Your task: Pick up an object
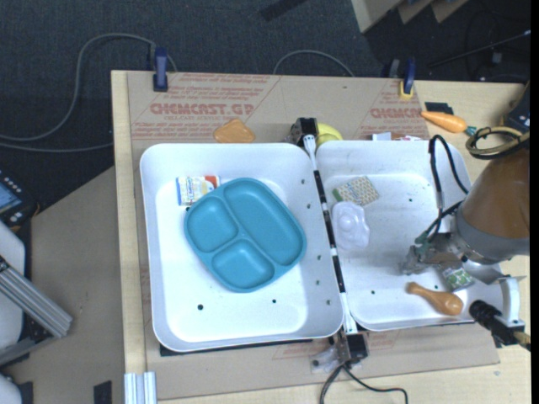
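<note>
White plastic makes up both shallow bins, set side by side on the tabletop (126,225), which is covered with printed brown cardboard. The left bin (168,301) holds a blue sectioned plate (244,234) lying flat near its middle, and a small printed packet (195,188) lies just beyond the plate's far left edge, partly tucked under it. The right bin (379,310) holds a clear plastic piece (349,224) close to the dividing edge, a patterned mesh-like pad (360,191) farther back, and a tan wooden spoon-shaped object (436,298) near the bin's near right corner. The grey arm with its orange band (505,204) comes in from the right, and the hand (425,257) sits low in the right bin, just beyond the wooden object and apart from it. Whether the hand is released or clenched cannot be told, as its tips are blurred against small items on the bin floor. Beyond the bins, on the cardboard, lie an orange piece (234,131), a yellow object (327,133) and an orange-handled tool (445,121).
</note>
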`<state>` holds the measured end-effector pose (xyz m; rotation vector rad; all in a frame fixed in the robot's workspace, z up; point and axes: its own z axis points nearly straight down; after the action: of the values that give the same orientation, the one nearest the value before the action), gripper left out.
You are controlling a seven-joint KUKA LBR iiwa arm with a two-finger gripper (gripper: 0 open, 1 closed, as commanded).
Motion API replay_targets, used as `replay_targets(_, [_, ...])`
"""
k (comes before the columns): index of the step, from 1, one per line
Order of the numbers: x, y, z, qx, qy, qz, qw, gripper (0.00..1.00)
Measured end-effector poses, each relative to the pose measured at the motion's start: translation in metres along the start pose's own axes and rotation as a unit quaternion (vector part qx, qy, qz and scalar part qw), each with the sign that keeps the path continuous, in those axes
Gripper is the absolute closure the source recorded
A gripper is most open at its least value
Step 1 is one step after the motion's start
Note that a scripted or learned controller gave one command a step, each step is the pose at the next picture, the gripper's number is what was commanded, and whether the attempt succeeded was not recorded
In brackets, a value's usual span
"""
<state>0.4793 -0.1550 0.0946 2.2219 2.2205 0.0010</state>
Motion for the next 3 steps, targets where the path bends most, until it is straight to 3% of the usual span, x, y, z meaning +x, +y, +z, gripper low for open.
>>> replay_targets(1, [0.087, 0.055, -0.096, -0.007, 0.001, -0.007, 1.0000, 1.00])
replay_targets(2, [0.081, 0.050, -0.090, 0.000, 0.000, -0.001, 1.0000, 0.00])
replay_targets(3, [0.045, 0.125, -0.105, -0.003, -0.002, -0.001, 1.0000, 0.00])
